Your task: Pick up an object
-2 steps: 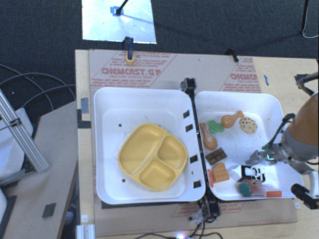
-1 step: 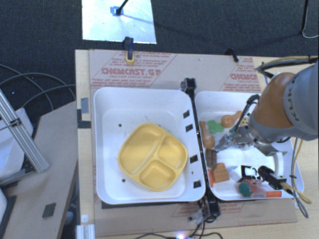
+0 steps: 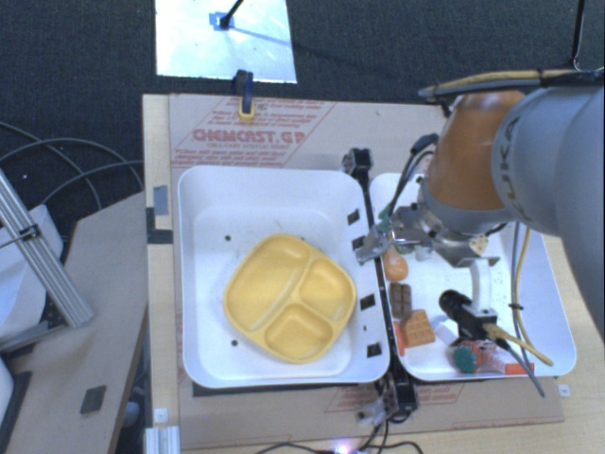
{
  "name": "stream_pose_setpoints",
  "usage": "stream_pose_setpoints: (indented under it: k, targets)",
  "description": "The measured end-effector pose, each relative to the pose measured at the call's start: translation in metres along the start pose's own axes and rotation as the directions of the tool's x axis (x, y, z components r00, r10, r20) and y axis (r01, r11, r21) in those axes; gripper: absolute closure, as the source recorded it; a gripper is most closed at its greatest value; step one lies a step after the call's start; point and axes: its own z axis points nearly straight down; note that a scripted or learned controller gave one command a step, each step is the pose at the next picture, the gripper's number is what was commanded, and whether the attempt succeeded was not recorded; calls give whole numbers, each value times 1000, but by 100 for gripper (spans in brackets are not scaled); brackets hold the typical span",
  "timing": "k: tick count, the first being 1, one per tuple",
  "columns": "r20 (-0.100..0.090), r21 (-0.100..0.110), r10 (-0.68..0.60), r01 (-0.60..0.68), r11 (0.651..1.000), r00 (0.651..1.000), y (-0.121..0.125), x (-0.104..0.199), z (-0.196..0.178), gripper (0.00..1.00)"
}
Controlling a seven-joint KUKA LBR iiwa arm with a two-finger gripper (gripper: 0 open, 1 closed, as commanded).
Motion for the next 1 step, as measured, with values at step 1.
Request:
stream_pose_setpoints:
  k: [1]
  targets:
    - [7,13,23,-23,1000,1000,-55,-86,5,0]
